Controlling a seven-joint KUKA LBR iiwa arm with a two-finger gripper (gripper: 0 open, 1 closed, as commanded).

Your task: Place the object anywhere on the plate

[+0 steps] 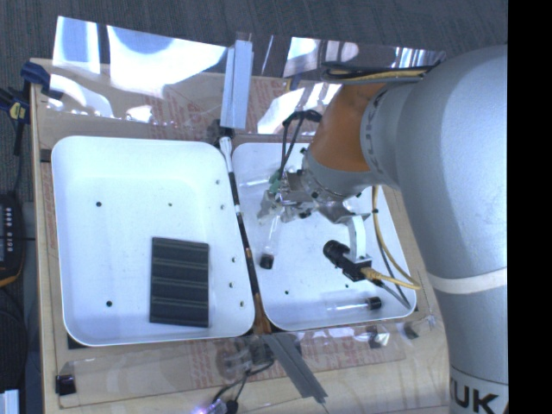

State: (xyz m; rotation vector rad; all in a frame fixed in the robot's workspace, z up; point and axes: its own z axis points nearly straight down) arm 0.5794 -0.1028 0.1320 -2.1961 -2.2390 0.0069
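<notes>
object: clear, round tube (345, 303), black cap, lay in right bin (302, 287) | plate (179, 281): dark, ribbed, rectangular | claw (271, 231): grip could not be told

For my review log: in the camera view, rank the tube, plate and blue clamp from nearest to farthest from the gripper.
1. Tube, front of the right bin, and plate, front of the left bin: they lie on either side of the gripper, too close to call.
2. Blue clamp, bench's back left corner: plainly farthest.
</notes>
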